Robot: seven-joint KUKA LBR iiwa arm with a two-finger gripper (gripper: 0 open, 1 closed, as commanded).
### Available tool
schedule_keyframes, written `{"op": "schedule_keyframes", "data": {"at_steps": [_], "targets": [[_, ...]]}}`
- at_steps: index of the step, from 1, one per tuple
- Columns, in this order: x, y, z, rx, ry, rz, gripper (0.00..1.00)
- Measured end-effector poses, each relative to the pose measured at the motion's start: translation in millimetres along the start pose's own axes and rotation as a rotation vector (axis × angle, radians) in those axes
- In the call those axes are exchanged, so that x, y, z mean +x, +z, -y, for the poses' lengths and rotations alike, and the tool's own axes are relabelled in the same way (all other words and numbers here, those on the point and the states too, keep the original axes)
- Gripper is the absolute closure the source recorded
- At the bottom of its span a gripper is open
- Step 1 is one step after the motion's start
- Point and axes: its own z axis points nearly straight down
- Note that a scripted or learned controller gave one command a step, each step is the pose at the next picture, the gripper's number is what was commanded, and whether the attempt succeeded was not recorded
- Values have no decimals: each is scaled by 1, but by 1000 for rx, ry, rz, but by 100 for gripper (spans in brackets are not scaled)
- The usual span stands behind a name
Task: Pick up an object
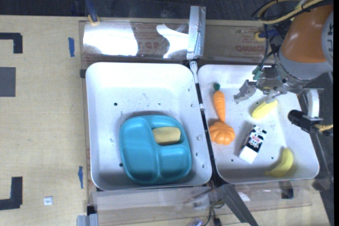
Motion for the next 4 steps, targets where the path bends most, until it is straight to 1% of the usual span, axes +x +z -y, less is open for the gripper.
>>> {"op": "schedule_keyframes", "data": {"at_steps": [1, 2, 3, 4], "targets": [[8, 91, 42, 1, 73, 1, 0], [-39, 105, 100, -8, 24, 5, 0], [-71, 106, 6, -6, 503, 1, 0], [-71, 94, 5, -11, 499, 3, 100]]}}
